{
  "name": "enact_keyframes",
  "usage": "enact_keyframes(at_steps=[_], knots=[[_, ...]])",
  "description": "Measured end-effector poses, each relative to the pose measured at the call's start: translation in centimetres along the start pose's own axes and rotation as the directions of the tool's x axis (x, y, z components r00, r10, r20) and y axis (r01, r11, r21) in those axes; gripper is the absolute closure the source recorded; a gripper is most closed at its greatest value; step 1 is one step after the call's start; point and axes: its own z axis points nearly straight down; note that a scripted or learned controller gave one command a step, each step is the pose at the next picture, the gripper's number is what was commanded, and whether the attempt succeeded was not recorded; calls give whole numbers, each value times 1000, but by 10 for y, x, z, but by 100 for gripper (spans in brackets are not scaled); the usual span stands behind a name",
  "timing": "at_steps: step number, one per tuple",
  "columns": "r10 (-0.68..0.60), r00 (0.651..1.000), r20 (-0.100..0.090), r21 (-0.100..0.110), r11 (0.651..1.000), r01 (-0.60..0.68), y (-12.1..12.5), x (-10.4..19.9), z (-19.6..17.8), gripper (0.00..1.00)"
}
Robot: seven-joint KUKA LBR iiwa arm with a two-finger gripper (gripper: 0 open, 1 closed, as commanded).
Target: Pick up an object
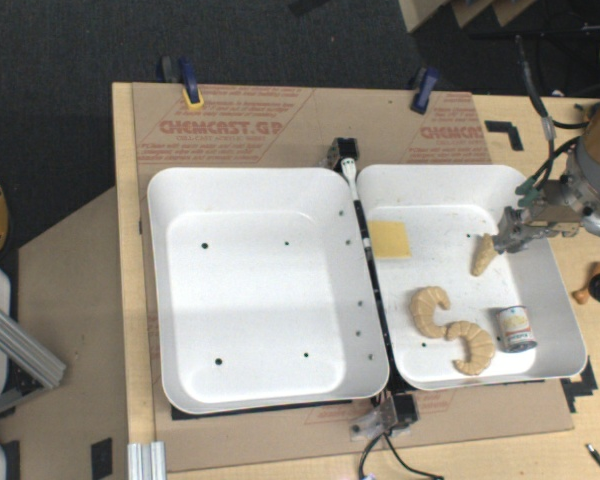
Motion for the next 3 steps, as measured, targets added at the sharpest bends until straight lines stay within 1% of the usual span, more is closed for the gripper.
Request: enact_keyframes(at_steps=[1, 2, 3], knots=[[-7, 1000, 1, -13, 1000, 7, 14, 47, -123, 100], [-2, 1000, -3, 8, 1000, 2, -27, 72, -106, 100], [-5, 1000, -2, 10, 1000, 5, -19, 138, -46, 100]])
